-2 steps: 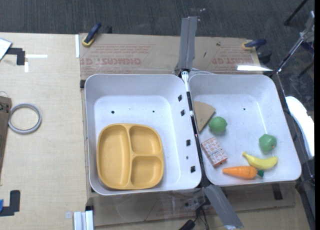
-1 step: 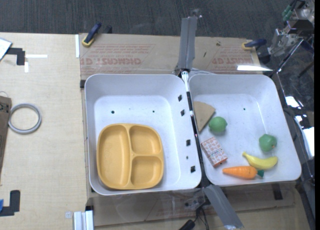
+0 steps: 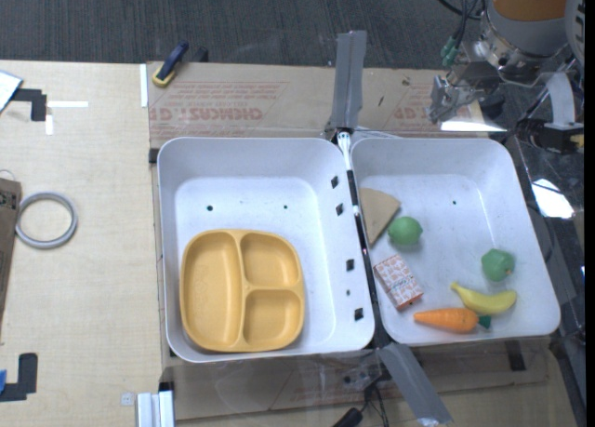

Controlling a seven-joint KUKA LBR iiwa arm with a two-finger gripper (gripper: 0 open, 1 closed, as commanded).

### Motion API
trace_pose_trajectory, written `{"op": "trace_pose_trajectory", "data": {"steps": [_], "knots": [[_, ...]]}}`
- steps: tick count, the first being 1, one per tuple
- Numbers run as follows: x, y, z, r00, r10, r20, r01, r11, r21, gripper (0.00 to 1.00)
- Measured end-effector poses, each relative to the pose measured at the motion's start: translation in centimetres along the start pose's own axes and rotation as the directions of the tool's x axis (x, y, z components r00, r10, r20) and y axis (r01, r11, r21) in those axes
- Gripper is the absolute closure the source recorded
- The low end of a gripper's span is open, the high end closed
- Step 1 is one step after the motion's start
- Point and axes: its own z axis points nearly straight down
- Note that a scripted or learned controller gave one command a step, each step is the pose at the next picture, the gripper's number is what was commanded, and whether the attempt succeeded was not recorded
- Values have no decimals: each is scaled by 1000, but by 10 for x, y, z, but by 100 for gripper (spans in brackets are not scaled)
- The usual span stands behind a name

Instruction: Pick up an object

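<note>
Our grey two-finger gripper (image 3: 453, 98) hangs above the far rim of the right shallow white plastic bin (image 3: 521, 183), and we cannot tell whether it is released or clenched; nothing visible sits in it. The candidates lie toward that bin's near edge: a yellow toy banana (image 3: 485, 300) touching an orange toy carrot (image 3: 446, 320), a green round fruit (image 3: 497, 265) near the right wall, another green ball (image 3: 404, 232) against a tan wedge (image 3: 376, 213), and a small red-and-white carton (image 3: 398, 283) by the left wall. We judge the risks to be crowding: closing on banana and carrot together, or fingers striking a wall, or a ball rolling away
</note>
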Motion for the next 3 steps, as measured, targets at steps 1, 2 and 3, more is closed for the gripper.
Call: {"op": "trace_pose_trajectory", "data": {"steps": [1,2,3], "knots": [[70,-53,118,1000,17,0,-17,1000,2,100],[148,-98,118,925,381,1,-381,925,2,100],[67,-60,-28,896,443,2,-443,896,0,100]]}}
